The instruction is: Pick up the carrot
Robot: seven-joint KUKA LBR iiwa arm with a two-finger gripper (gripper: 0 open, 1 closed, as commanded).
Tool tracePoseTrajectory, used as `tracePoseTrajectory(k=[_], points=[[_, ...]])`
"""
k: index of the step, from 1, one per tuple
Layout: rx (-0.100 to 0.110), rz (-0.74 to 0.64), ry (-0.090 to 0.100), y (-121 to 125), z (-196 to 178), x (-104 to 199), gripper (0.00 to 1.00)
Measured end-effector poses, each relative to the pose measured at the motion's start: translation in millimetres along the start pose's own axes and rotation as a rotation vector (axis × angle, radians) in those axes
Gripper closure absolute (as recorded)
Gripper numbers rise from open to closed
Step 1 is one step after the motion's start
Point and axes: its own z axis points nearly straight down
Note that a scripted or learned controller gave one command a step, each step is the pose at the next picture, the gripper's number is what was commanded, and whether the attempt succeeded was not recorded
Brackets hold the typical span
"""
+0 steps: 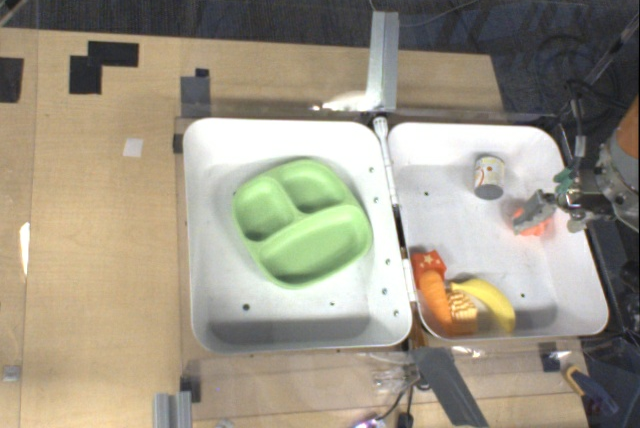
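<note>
Carrot point(434, 296) pickup is not yet looking done: the carrot is lying flat on the floor of the right bin point(450, 156), in that bin's near left corner, pressed against the bin's left wall. Nothing is lifting it, so the whole grasp and raise are remaining, as far as this view is telling.

Going from largest down, the left bin point(210, 216) is sitting just beside the right bin and is carrying a green divided plate point(302, 221). Inside the right bin, a banana point(490, 301) is lying just beside the carrot and touching it, a small red piece point(430, 263) is sitting at the carrot's far end, and a small tin can point(488, 177) is standing near the bin's far wall, well apart from the carrot.

The arm is reaching in over the right bin's right wall, with the gripper point(530, 214) hovering low near that wall, across the bin from the carrot. Something orange-red is showing at its tip; whether the gripper is spread or closed is too small to tell.
</note>
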Motion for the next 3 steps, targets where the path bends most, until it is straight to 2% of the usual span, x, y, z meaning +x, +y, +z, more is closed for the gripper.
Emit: tracePoseTrajectory(k=[1, 2, 3], points=[[-0.004, 0.131, -0.001, -13, 0, -32, 0.0], [0.001, 0.835, -0.001, -13, 21, 4, 0.0], [0.006, 1.135, -0.001, -15, 67, -12, 0.0]])
